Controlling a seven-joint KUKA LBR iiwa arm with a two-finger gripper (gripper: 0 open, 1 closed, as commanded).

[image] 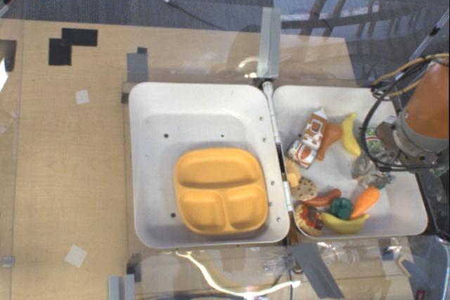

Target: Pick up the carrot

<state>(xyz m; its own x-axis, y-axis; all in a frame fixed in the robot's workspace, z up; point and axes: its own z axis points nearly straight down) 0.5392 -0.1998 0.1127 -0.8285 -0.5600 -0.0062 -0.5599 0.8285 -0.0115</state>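
The carrot (365, 203) is orange with a green leafy top and lies tilted near the front right of the right bin (404, 221). My gripper (371, 173) hangs just above the carrot's green end, at or very close to it. The grey arm with its orange band (429, 103) comes in from the right. The wrist hides how the gripper meets the carrot.
A yellow divided plate (221, 190) sits in the left bin (155, 123). The right bin also holds a banana (349, 133), a red-and-white carton (309, 140), a cookie (304, 187), a sausage (323, 199), a green piece (342, 207) and a second yellow piece (344, 223) crowded left of the carrot.
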